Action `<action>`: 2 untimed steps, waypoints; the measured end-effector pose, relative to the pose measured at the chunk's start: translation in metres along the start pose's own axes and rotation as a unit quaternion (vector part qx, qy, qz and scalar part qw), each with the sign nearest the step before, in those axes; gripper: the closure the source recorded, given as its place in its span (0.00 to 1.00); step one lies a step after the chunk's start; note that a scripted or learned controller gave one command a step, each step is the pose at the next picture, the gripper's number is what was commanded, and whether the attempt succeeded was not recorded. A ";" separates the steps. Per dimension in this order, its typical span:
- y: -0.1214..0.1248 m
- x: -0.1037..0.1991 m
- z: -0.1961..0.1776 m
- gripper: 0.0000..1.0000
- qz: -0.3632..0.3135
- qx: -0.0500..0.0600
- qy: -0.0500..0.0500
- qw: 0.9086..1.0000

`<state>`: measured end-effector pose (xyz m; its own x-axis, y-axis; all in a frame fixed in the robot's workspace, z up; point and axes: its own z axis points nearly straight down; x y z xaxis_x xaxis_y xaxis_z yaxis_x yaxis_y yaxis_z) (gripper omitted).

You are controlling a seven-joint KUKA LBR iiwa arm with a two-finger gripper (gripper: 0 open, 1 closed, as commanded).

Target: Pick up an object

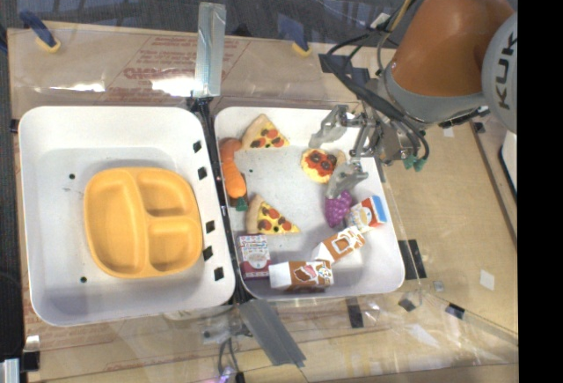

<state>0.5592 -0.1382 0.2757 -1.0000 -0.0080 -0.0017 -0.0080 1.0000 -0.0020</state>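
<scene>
The right bin (264,168) holds several toy foods. Two pizza slices (264,134) (268,218) lie in it, with a carrot (233,172) along its left wall. A small round pizza (318,164) and purple grapes (338,209) sit toward the right. My gripper (338,152) hangs low over the bin's right side, open. One finger (328,128) is above the round pizza and the other (348,176) is just right of it, above the grapes. Nothing is between the fingers.
A pink carton (253,254), a brown milk carton (302,274), a small brown box (344,244) and a red, white and blue pack (370,212) crowd the right bin's near edge. The left bin (53,135) holds a yellow divided tray (141,219).
</scene>
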 end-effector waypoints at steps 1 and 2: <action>-0.029 0.003 0.141 0.00 0.003 -0.002 0.006 1.000; -0.055 -0.087 0.184 0.00 -0.062 -0.001 0.000 0.998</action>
<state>0.6471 -0.1929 0.0922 -0.9914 -0.1307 -0.0023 -0.1307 0.9914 -0.0002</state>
